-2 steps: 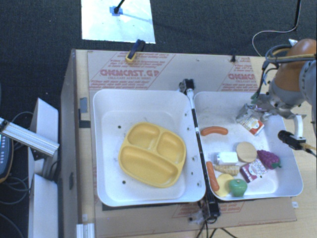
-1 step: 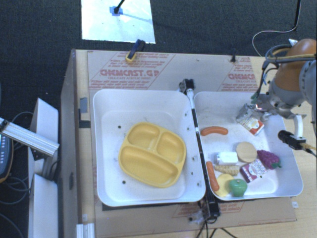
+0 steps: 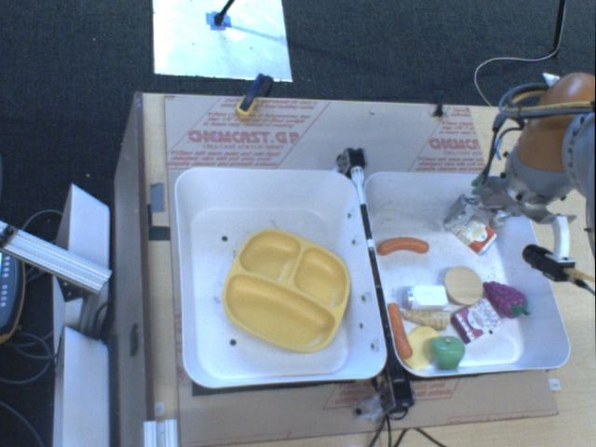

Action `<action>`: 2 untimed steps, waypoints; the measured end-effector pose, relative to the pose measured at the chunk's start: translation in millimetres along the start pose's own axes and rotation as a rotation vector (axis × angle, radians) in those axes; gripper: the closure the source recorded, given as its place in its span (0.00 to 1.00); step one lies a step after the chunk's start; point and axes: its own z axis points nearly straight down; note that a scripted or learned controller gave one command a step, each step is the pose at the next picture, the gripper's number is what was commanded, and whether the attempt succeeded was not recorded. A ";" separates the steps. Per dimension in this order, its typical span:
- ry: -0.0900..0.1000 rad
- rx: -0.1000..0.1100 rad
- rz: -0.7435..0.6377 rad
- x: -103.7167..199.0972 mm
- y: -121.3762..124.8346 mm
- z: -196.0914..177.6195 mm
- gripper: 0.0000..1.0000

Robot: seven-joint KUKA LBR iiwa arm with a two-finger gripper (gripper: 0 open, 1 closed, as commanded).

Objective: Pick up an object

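The gripper [image 3: 484,203] sits low at the right bin's [image 3: 540,347] far edge, right over a crinkly snack packet [image 3: 471,229] — whether it's spread or pinching, I cannot tell. Sausage [image 3: 402,246] lies mid-bin, grapes [image 3: 504,298] by the right wall, apple [image 3: 447,352] near the front edge. Yellow tray [image 3: 287,289] fills the left bin [image 3: 200,250].

The worktop [image 3: 307,124], a printed board, carries the left bin [image 3: 200,212], with the right bin [image 3: 535,347] touching that bin's right rim.
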 end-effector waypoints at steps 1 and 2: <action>0.000 0.001 0.000 0.2 -18.7 -12.4 0.00; -0.005 -0.016 -0.002 -0.3 -37.5 -1.3 0.00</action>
